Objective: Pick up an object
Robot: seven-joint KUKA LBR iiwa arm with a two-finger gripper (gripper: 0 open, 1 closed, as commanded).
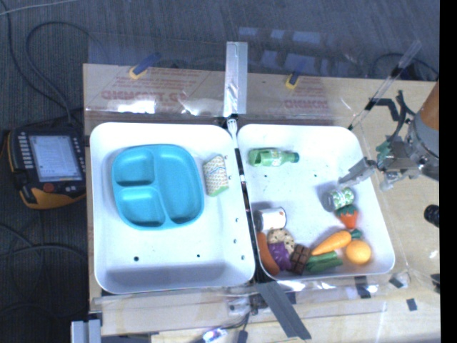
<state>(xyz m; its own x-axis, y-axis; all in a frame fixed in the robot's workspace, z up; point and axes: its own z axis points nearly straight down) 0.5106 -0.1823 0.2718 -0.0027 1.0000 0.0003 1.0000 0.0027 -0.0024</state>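
the near edge of the desk [178,307] runs along the bottom of the view. closest to it, in the right bin [314,136], a cluster of toy foods sits at the bin's 6 o'clock corner: an orange ball [358,252], a yellow-orange carrot-shaped piece [330,244], a dark green piece [325,261], a brown chocolate-like block [299,258], a purple grape bunch [283,251] and a white cylinder [272,217] just above them. these items touch or overlap one another.

farther in, at the bin's 3 o'clock side, a small green-and-orange item [344,203] lies just below the end effector [355,173]. the end effector reaches in from 3 o'clock; whether its fingers are spread or pressed together cannot be told, and no object is seen between them.

at the bin's 12 o'clock side, a green bottle [271,157] lies on its side, well apart from the cluster.

the left bin [143,270] holds a blue divided tray [156,184]; a tan pouch [216,175] lies just beside the tray at its 3 o'clock edge.

on the floor at 9 o'clock of the desk lies a teach pendant [46,164].
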